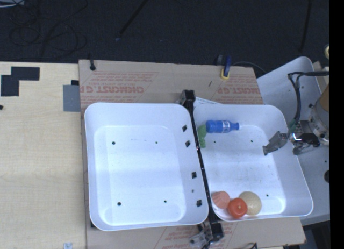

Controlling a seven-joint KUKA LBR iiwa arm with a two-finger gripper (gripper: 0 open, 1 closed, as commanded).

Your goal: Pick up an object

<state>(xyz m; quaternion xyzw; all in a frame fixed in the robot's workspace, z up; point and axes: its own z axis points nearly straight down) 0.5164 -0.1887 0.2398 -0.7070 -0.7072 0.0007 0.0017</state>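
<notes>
Smooth white right bin [293, 189]: blue plastic bottle [221, 127], round orange ball [237, 207]. End effector [277, 141] at the rim, grip state indiscernible.

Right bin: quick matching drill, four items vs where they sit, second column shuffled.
Items:
1. blue bottle
2. green object
3. red round object
4. claw

Places:
A. near edge of the right bin, beside a cream ball
B. over the bin's right rim
C. against the divider, left of the bottle
D. lying at the far side

Pairs: 1-D, 2-C, 3-A, 4-B
</notes>
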